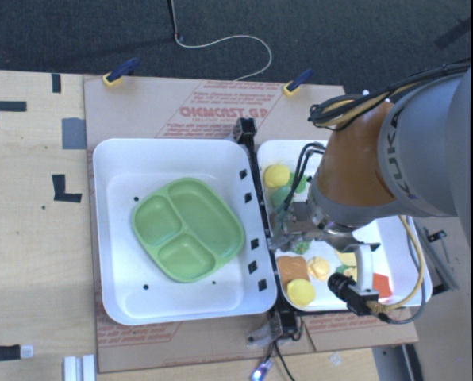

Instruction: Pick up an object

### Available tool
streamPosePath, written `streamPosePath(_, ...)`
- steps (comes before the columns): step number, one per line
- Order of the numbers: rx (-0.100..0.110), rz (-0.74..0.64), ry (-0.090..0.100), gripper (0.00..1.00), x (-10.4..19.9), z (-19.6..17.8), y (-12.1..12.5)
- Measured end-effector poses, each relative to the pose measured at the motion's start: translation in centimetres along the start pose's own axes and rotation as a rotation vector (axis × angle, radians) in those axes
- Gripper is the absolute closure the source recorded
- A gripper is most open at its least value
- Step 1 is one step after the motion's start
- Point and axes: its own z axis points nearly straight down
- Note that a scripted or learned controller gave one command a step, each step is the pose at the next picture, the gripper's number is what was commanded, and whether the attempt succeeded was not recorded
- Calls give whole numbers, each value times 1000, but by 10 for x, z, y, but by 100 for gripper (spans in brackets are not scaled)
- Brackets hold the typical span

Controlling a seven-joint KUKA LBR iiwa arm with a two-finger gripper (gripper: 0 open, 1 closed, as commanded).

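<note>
The right bin [415, 280] holds several small objects. A yellow ball [277, 175] lies at its far left corner, with a green item [286, 194] just below it. Toward the front sit an orange-brown block [292, 267], a pale yellow piece [318, 269], another yellow ball [301, 293] and a red-orange item [382, 285]. My gripper [290, 232] reaches down at the bin's left side, between the green item and the orange-brown block. The wide orange wrist band [355, 169] hides most of it. I see nothing lifted.
The left bin [113, 213] holds a green divided plate [189, 228]. A black divider [256, 213] runs between the two bins. The arm's grey body [431, 149] covers the right bin's far right part. Cables loop near the bin's front edge.
</note>
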Motion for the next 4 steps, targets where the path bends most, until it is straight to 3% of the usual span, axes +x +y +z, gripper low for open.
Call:
streamPosePath(1, -9, -6, 1, 100, 64, -57, 1)
streamPosePath(2, -10, 8, -3, 100, -23, -111, 1)
streamPosePath(3, -21, -5, 0, 100, 17, -241, 28)
streamPosePath(4, -9, -2, 0, 100, 30, -274, -1)
